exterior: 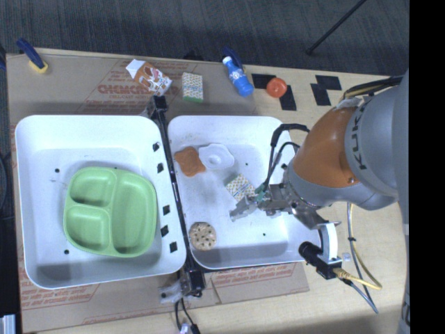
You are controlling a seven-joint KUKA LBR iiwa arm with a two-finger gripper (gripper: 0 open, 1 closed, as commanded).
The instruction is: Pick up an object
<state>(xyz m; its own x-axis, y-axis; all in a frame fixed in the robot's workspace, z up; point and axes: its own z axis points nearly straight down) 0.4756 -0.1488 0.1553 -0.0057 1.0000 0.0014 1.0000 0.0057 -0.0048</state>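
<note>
Patterned packet (239, 186) (long axis diagonal) beside gripper (245, 207)

grey arm with the orange band (348, 158): cut off at the right side, hides part of the right white bin (208, 127)
metal two-finger gripper (245, 206): too small and blurry to tell open or shut
small patterned packet (238, 185): partly hidden by gripper

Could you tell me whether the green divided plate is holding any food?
Empty: the green divided plate, in the left bin, shows bare compartments.
</note>
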